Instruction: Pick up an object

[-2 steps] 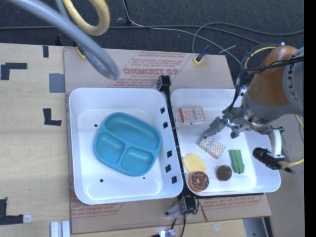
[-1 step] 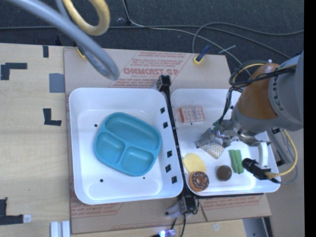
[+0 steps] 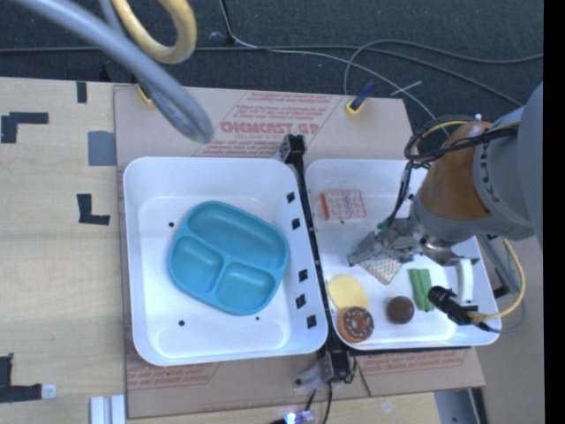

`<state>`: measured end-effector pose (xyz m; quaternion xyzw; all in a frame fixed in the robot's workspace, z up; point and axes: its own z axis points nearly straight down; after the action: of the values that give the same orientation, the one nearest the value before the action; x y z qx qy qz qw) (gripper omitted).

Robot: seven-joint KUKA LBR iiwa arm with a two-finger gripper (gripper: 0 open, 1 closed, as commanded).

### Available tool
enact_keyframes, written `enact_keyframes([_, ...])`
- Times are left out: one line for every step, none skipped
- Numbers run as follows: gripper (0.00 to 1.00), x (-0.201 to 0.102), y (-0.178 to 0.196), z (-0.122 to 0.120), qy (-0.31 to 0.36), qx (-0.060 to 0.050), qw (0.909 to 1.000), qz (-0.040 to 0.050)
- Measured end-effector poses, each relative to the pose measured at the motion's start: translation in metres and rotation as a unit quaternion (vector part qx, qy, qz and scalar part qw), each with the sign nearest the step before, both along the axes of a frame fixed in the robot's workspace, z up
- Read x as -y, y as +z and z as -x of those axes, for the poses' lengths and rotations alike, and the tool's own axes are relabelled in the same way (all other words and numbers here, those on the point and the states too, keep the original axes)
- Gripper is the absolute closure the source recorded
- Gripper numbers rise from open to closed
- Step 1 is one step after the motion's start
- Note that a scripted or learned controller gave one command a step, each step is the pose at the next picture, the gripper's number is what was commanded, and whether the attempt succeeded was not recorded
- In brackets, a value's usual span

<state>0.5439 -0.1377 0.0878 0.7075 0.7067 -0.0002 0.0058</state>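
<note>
My gripper (image 3: 378, 249) is low in the right bin (image 3: 386, 171), near its middle, at the end of the grey arm with the orange band (image 3: 452, 184). It is right over a small checkered packet (image 3: 383, 269) and hides part of it. In front of it lie a yellow piece (image 3: 347, 289), a chocolate donut (image 3: 357, 323), a brown ball (image 3: 400, 309) and a green block (image 3: 419, 286). A white packet with red print (image 3: 342, 205) lies towards the back of the bin.
The left bin (image 3: 150, 184) holds a blue divided plate (image 3: 229, 256). A black divider (image 3: 302, 228) runs between the bins. A grey hose (image 3: 132, 56) and a yellow loop (image 3: 163, 11) hang over the back left. Cables trail along the arm at the right.
</note>
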Motion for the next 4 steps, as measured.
enact_keyframes([1.00, -0.004, 0.013, -0.003, 0.002, 0.004, 1.0000, -0.0029])
enact_keyframes([1.00, 0.006, 0.068, -0.001, 0.001, -0.002, 1.0000, -0.0034])
enact_keyframes([1.00, 0.008, 0.132, -0.006, 0.001, -0.001, 1.0000, -0.0033])
enact_keyframes([1.00, 0.008, 0.145, -0.006, 0.001, -0.003, 1.0000, -0.0039])
